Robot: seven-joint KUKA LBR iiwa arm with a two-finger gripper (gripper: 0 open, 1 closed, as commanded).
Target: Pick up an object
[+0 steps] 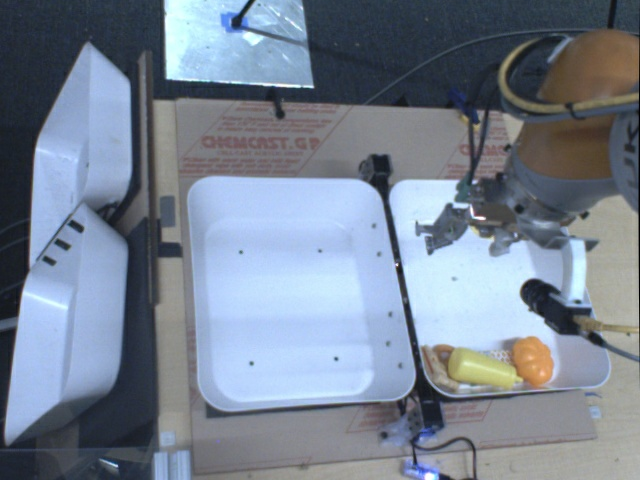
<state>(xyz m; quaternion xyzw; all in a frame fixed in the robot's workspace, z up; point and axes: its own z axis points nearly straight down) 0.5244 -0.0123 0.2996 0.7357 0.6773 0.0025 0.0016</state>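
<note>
My gripper hangs over the upper part of the right bin, open, with nothing between its fingers. At the front edge of that bin a yellow, bottle-like object lies on its side. An orange, rounded object touches its right end. A pale patterned item lies partly under the yellow one. The gripper is well above and behind these three, not touching any of them.
The left bin sits beside the right one, sharing a black divider. Two more white bins lean at the far left. A grey metal sheet lies behind the bench. Cables run along the right bin's right side.
</note>
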